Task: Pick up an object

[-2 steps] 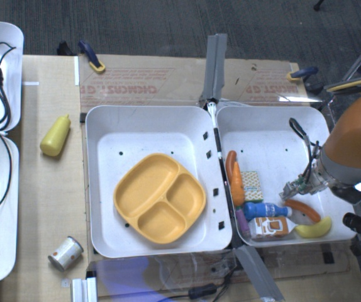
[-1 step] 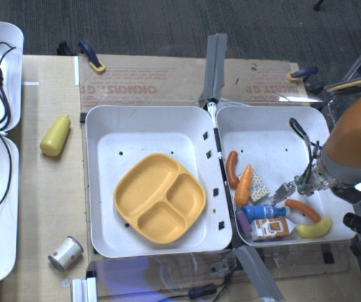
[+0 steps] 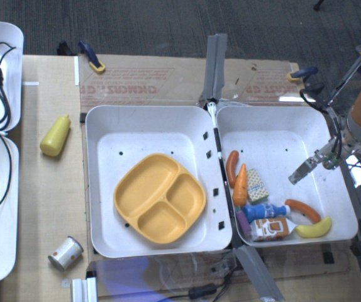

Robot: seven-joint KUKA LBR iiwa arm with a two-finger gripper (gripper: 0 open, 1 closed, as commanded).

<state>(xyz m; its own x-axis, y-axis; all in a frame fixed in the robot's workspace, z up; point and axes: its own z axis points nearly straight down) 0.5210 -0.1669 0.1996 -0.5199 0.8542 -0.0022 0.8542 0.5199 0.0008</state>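
The tool (image 3: 301, 172) is seen at the right of the frame, hung above the open floor of the right bin (image 3: 275, 131); whether it is open or closed cannot be told, and nothing is seen in its hold. It is judged to be poised for a descent, since the pickable things are gathered just below and to its left, at the lower part of that bin: a sausage (image 3: 303, 209), a banana (image 3: 314, 228), a blue bottle (image 3: 263, 212), a small carton (image 3: 270, 229), a carrot (image 3: 240, 185) and a patterned packet (image 3: 256, 186) (packed close, several touching, which may hinder a clean grasp). A second sausage (image 3: 231, 167) lies against the dividing wall. The left bin (image 3: 105, 131) carries a yellow sectioned plate (image 3: 160, 197). On the tabletop (image 3: 48, 219), at the left of the frame, a mustard-coloured bottle (image 3: 55, 136) and a small can (image 3: 65, 253) lie well apart.
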